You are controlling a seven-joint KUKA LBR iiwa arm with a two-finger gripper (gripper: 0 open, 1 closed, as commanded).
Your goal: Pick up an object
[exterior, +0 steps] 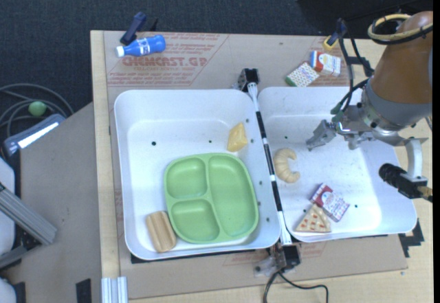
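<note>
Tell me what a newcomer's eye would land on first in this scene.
The green divided tray in the left bin stands out most, bright against the white. Next comes the grey and orange arm reaching in from the right, its pincer hanging over the right bin above the croissant. The blue and white bottle lies on the cardboard behind the bins.

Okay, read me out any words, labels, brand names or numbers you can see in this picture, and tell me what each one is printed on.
Red block lettering on the brown cardboard sheet under the bins: too blurred to read with confidence.
Label on the blue and white plastic bottle: too small to read.
Small green and white carton: print too blurred to read.
Small red and white carton beside it: unreadable.
Red and white packet in the right white bin: unreadable.
</note>
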